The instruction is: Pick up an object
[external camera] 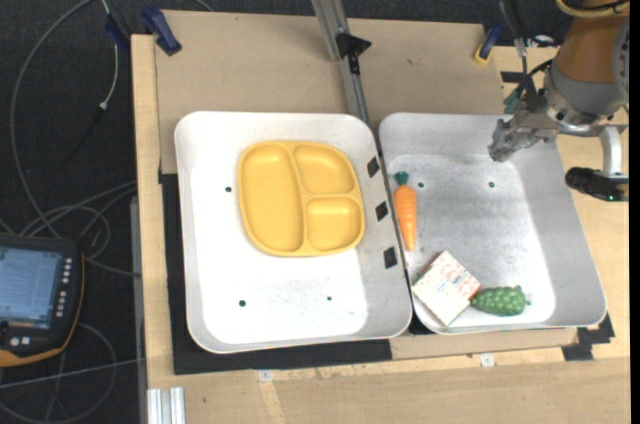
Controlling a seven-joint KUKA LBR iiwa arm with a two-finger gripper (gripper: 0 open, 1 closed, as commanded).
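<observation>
Carrot (405,216) lies in right white bin (540,212) on tan bench (250,62).

I can read nothing here. The small box (446,286) in my right bin (560,212) has red and blue print on its white face, but the marks are too small and blurred for me to make out any letter or number. The pendant (35,297) at the left edge has a lit screen with pale patches on it; no word or figure on it is legible to me. The yellow tray (300,197), the carrot (405,215) and the green bunch (499,300) carry no lettering that I can see.
</observation>
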